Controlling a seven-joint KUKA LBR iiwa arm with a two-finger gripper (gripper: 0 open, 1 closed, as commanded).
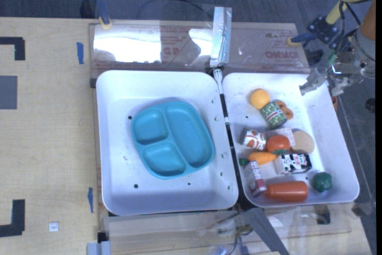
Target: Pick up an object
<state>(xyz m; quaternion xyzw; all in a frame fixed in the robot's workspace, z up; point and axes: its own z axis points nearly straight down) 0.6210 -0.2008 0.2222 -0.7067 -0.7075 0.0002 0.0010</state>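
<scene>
- Hanging above the upper right corner of the right bin [343, 146], the gripper [323, 80] sits at about two o'clock from that bin's centre; whether its fingers are open or shut cannot be told, and nothing shows between them.
- Toy foods are heaped in the right bin, all apart from the gripper, off toward its seven and eight o'clock.
- Nearest is a yellow ball [259, 98] at the gripper's eight o'clock, with a green can [274, 114] touching it just below.
- Further down lie a white and orange carton [254, 140], a red tomato [278, 143] and a tan round piece [302, 141], close together.
- Below those sit an orange piece [261, 158] and a black and white carton [295, 162].
- Along the near edge lie a red sausage [286, 190], a small bottle [255, 178] and a dark green ball [322, 181].
- A blue divided plate [171, 138] rests in the left bin [113, 128], well apart at the gripper's nine o'clock.
</scene>
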